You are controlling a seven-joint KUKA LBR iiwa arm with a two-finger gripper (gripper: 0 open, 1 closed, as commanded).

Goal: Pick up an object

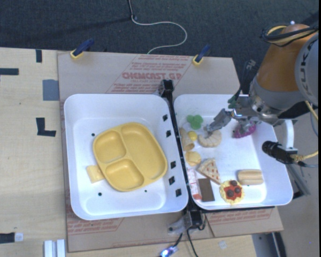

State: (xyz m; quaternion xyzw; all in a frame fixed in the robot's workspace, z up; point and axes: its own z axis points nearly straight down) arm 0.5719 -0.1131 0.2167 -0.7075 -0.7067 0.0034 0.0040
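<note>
My gripper [213, 126] reaches in from the right over the right bin [267, 162], its tips low beside a round tan cookie [210, 139] and just right of a green toy [195, 121]. Nothing shows between its tips. A purple toy [244, 129] lies under the wrist. Further toy foods lie in this bin: yellow pieces [191, 157], a sandwich wedge [208, 169], a hot-dog bun [250, 176], a small pizza-like round [232, 191] and a brown bar [205, 189].
The left bin [80, 116] holds a yellow three-compartment tray [129, 156] and a small yellow block [94, 173]. A black divider [174, 138] runs between the bins. The arm's cable and a black fitting [278, 151] hang over the right bin's right side.
</note>
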